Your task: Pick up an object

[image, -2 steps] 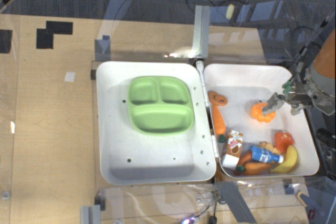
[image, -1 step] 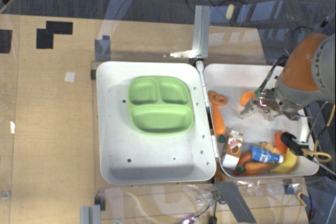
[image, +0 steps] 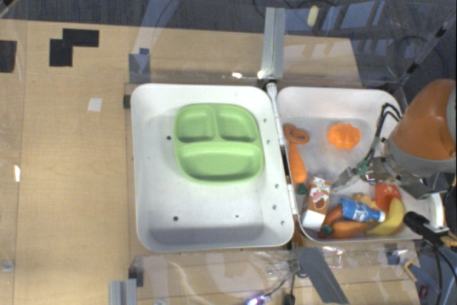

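Observation:
The right bin (image: 325, 98) holds a jumble of toy food. A carrot (image: 296, 166) lies along its left wall, with a brown piece (image: 295, 133) above it. An orange lump (image: 344, 136) sits near the back. At the front lie a blue bottle (image: 360, 211), a banana (image: 391, 219), a red tomato (image: 386, 194), a small carton (image: 318, 195) and an orange piece (image: 348, 228). My gripper (image: 348, 179) reaches in from the right and hangs low over the bin's middle, just above the carton and the bottle. Nothing shows in its grasp.
The left bin (image: 153, 225) holds a green divided plate (image: 216, 142) lying flat in its centre. A metal rail (image: 280, 153) separates the two bins. The arm's orange band (image: 430, 128) overhangs the right bin's right side.

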### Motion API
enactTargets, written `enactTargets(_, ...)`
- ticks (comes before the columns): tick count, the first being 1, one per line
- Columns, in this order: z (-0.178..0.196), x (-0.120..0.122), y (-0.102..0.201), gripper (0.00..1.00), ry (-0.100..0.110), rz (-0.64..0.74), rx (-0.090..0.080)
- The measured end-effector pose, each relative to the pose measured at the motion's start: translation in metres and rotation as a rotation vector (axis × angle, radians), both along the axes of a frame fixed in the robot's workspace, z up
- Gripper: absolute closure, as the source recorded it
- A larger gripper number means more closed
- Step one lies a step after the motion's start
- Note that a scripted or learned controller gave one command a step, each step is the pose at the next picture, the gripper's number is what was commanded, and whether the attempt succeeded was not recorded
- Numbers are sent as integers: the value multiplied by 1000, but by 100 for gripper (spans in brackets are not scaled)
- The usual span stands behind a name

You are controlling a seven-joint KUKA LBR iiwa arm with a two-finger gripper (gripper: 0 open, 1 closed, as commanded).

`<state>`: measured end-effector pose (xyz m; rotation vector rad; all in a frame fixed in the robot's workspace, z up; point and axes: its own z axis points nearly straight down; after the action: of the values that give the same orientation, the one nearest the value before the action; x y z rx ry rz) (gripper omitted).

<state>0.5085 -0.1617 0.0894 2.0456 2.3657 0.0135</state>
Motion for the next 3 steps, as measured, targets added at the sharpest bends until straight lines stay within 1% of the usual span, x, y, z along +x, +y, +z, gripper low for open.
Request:
enactTargets(1, -1, 87, 44, 0, 1, -23, 3)
enactTargets(2, -3, 156, 36, 0, 9, -24, 0)
enactTargets(3, 7, 158, 39, 100, 7, -14, 0)
